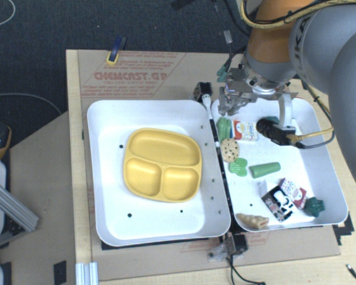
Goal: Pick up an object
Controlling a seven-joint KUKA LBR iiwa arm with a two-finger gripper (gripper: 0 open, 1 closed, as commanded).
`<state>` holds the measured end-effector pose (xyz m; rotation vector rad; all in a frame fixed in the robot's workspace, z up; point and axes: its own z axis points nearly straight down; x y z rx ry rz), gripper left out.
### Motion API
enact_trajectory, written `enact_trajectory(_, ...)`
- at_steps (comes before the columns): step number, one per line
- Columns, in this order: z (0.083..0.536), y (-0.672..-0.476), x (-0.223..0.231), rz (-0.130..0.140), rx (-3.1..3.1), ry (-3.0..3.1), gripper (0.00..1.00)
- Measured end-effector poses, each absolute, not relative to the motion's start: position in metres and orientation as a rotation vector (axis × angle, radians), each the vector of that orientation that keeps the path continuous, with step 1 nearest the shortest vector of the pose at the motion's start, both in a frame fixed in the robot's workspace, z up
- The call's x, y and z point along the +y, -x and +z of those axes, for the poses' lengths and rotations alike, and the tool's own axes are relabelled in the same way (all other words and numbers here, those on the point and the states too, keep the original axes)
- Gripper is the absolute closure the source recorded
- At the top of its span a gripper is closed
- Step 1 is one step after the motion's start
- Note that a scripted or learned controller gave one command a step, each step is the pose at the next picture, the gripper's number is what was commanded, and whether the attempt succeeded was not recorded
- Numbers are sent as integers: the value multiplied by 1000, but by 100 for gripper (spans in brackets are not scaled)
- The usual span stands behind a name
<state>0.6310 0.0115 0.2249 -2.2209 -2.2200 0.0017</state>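
Hovering over right bin (329, 177), far-left corner: gripper (230, 103); open or closed, cannot tell. Nothing visibly held. Just below it, by bin's left wall: green piece (224, 127), carton (245, 130), cookie (229, 150). Green cylinder (264, 170) lies nearer middle, apart from others. Left bin (101, 159) holds yellow tray (162, 164). Best grasp, likely: descend straight, centre on one item, avoid wall and crowded neighbours.

I log: left bin (101, 159) holds yellow divided tray (162, 164), centred | cardboard sheet (133, 73) with red print under both bins, along bench far edge | blue-yellow clip (114, 51) at sheet's far left edge | dark carpet (59, 16) beyond.
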Motion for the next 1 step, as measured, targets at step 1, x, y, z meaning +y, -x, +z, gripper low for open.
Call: enact_trajectory(1, 235, -635, 19, -3, -2225, 2222, 100)
